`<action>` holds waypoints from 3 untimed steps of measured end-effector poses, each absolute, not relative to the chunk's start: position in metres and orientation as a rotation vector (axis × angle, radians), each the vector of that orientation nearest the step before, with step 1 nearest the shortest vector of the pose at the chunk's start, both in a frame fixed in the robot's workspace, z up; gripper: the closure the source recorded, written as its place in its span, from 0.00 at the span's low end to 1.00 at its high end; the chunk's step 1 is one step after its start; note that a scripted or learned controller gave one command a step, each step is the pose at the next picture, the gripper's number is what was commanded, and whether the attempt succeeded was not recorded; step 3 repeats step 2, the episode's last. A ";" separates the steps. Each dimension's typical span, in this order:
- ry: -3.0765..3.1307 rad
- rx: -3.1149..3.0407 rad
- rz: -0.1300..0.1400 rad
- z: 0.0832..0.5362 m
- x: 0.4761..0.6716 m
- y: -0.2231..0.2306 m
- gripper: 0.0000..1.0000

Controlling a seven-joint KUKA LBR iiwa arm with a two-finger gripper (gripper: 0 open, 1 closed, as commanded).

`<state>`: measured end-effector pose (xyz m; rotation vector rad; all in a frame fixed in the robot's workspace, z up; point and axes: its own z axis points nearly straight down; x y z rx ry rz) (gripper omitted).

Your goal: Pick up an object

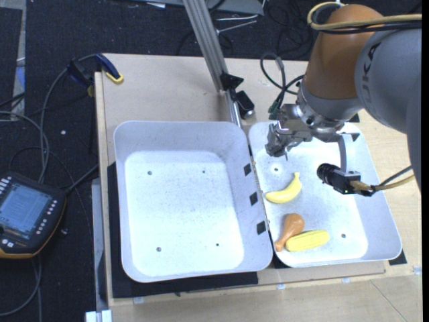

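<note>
Three toy foods lie in the right bin (375,200). A yellow banana (284,189) rests near the bin's left wall. Closer to the front lie an orange chicken drumstick (289,229) and a yellow corn cob (308,240), touching each other. My gripper (277,146) hangs over the far left part of this bin, above and behind the banana, apart from it. Nothing shows between its fingers.
The left bin (181,200) stands beside the right one, their walls meeting with black clips (253,197). A slanted metal pole (209,39) rises behind the bins. A blue and yellow clamp (100,69) sits at the bench's far left corner. A pendant (23,213) lies off the bench.
</note>
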<state>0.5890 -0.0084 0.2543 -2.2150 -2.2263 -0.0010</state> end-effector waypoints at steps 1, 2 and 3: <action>-2.226 -2.215 -0.001 0.251 0.608 0.049 1.00; -2.224 -2.218 0.001 0.246 0.634 0.092 1.00; -2.224 -2.218 0.001 0.246 0.634 0.092 1.00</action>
